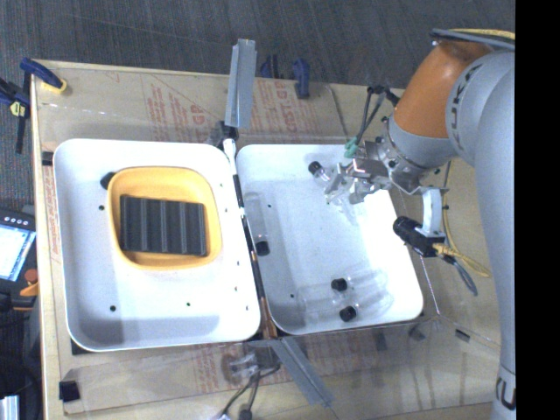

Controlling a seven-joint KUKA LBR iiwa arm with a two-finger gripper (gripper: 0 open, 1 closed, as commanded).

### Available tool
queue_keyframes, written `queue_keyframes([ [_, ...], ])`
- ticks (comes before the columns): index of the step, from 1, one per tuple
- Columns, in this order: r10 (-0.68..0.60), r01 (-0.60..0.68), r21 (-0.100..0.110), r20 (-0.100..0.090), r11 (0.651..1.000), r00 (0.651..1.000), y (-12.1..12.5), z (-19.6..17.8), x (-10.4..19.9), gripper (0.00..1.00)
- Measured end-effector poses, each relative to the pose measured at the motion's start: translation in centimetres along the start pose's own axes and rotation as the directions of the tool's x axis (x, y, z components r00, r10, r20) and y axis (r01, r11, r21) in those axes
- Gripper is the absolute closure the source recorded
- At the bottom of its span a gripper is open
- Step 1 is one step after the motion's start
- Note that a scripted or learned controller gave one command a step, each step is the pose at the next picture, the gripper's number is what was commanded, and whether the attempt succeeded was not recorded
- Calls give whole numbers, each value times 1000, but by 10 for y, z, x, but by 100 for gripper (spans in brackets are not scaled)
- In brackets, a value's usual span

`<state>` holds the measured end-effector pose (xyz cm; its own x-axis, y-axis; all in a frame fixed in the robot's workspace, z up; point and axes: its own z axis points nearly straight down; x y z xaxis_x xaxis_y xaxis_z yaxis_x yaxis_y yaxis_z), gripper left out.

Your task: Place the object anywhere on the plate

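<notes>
A yellow plate (pixel 166 186) with rounded corners lies in the left bin (pixel 87 313). A dark ribbed rectangular piece (pixel 164 226) covers its middle. In the right bin (pixel 297 252), clear plastic items with black caps (pixel 350 297) lie near the front edge. Another small clear item with a black cap (pixel 318 171) sits at the back of that bin. My gripper (pixel 347 185) hangs low over the back right part of the right bin, just right of that small item. Its tip is blurred against the white floor.
A small black piece (pixel 261 247) rests on the wall between the bins. Something dark (pixel 107 180) peeks out behind the plate's left edge. A metal bar (pixel 240 81) stands behind the bins. Cables (pixel 420 234) hang at the right bin's right rim.
</notes>
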<state>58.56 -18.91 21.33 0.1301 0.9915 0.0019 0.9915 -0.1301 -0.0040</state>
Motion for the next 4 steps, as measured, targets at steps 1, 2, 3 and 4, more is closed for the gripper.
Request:
queue_keyframes([
  [1,-312,312,-3,3,950,950,53,3,51,100],
  [2,-558,558,6,5,830,830,15,22,104,100],
  [3,-626,626,0,4,780,780,31,-1,178,100],
  [4,-752,752,3,1,659,659,-1,24,185,100],
])
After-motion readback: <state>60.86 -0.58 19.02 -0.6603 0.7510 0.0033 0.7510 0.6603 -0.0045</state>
